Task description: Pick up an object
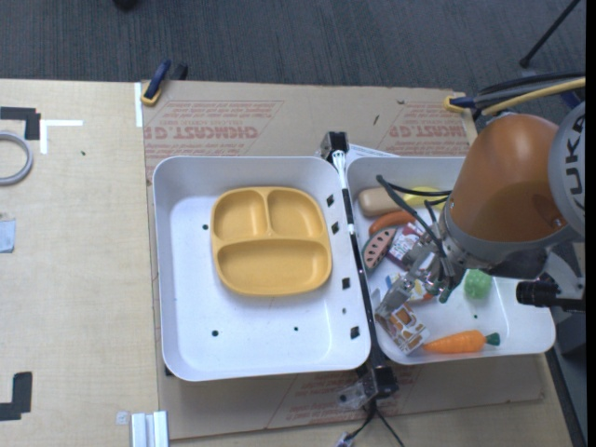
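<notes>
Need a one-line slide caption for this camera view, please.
Gripper low in right bin among toy food; yellow divided plate in left bin.

A divided plate (271, 241) lies in the left bin (186, 343), while the right bin (531, 338) beside it holds a carrot (454, 344) near its front edge, right of a packet (402, 325).

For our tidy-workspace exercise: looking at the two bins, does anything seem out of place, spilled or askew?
Nothing looks spilled or damaged. The yellow divided plate lies flat in the left bin. The right bin is simply crowded: a carrot, a green block and small packets are jumbled beneath the hand.
</notes>
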Robot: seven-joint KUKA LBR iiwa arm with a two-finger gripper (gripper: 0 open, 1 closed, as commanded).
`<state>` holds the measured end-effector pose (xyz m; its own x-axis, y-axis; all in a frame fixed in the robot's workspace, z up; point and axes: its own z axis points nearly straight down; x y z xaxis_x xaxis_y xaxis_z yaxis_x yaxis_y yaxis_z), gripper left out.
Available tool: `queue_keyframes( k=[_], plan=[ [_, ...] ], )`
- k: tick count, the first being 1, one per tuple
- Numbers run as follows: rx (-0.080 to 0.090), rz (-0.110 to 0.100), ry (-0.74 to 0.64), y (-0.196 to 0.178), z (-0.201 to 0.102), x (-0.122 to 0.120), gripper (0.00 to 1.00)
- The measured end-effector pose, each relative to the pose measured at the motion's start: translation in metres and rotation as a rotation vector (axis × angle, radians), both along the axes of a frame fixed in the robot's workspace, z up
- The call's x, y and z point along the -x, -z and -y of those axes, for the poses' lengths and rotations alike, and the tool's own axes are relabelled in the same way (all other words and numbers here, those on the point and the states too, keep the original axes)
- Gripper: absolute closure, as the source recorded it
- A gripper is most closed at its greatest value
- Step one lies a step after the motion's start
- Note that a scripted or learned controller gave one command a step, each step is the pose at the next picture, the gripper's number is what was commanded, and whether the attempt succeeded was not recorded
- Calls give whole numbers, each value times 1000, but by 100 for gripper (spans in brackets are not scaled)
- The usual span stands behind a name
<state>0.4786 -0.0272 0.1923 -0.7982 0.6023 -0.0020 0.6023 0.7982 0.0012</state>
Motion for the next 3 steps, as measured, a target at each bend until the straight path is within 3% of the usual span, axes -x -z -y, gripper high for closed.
queue_keyframes(
  k=[1,2,3],
  plan=[
    [1,1,-184,0,-9,-89,0],
    [1,0,-283,0,2,-59,0],
    [2,3,-269,79,70,-1,0]
  ],
)
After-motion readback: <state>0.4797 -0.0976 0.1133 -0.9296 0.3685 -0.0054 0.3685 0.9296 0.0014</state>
